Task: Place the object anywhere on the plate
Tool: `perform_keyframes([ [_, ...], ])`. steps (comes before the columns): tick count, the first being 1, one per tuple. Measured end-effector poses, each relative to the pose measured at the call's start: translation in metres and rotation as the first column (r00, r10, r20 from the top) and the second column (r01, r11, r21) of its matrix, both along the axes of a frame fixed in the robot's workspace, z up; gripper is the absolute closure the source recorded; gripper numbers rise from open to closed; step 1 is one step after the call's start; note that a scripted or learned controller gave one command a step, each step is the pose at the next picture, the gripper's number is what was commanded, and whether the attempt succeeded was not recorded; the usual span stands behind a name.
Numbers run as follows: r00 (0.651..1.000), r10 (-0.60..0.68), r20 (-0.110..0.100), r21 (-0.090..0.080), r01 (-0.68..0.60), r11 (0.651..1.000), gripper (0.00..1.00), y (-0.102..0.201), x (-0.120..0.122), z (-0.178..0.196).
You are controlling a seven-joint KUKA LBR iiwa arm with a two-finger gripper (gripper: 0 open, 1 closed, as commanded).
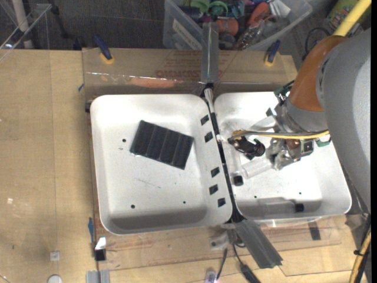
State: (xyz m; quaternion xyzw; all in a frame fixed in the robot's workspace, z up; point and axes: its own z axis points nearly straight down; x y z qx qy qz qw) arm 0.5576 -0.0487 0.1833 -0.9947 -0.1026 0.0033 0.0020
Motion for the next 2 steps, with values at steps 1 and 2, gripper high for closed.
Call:
perform_keyframes([
  [1,1.000,0.000,0.001,-0.001,0.000,1.000,1.00,0.027,-0.023,0.000],
  [2,1.000,-0.004,0.003,-0.002,0.004,1.000,1.00,0.064,-0.028,0.000],
])
